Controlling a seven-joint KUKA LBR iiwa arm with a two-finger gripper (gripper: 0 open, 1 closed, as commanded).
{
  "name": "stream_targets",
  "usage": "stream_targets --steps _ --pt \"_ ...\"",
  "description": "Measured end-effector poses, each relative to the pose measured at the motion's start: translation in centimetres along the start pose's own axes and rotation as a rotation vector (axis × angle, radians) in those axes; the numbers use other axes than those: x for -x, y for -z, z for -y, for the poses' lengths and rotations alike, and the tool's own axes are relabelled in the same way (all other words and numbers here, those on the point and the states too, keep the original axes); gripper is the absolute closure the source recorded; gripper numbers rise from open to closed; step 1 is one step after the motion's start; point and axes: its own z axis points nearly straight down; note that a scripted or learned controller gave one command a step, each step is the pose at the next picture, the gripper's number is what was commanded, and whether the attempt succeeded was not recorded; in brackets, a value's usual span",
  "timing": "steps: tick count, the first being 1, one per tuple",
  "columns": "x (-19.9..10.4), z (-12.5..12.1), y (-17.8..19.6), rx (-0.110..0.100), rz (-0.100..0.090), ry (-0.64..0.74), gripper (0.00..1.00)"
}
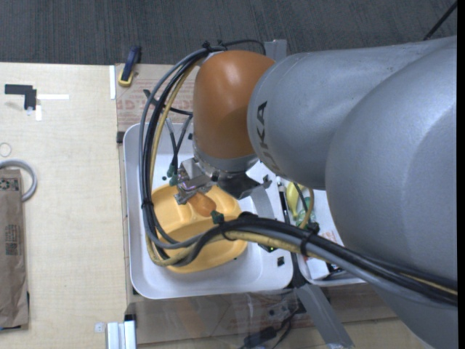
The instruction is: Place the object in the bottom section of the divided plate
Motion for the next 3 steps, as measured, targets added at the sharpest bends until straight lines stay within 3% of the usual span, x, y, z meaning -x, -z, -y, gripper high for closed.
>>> stream_targets --steps 1,2,3 --pt "2.7 -6.1 -0.5 -0.001 0.001 -0.155 1.00" --pt "5.3 -9.5 -4.3 0.001 0.001 -0.061 1.00" --pt "4.9 -11.5 -1.4 0.000 0.001 -0.391 1.00"
